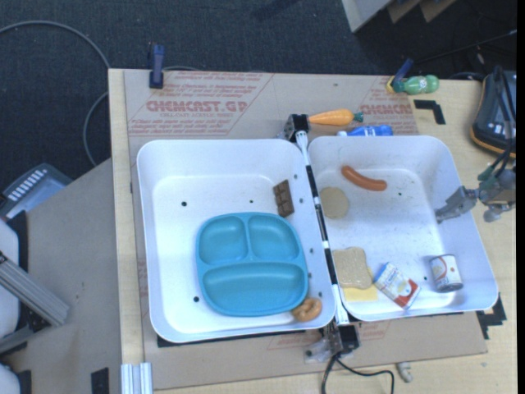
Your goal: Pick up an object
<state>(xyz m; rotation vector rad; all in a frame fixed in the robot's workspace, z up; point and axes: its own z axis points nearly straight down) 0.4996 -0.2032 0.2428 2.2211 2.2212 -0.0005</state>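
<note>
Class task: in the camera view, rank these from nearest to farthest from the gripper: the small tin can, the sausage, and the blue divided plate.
From the gripper, at the right bin's right edge:
1. Small tin can, right bin's near-right corner.
2. Orange-red sausage, right bin's far part.
3. Blue divided plastic plate, left bin.

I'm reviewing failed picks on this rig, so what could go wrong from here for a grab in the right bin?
1. The tool sits at the right bin's right rim, apart from every item; a straight descent may close on nothing.
2. The small can lies near the bin's right wall, so a finger might hit the wall.
3. The bread slice and cheese slice overlap and lie flat, so fingers may slip over them.
</note>
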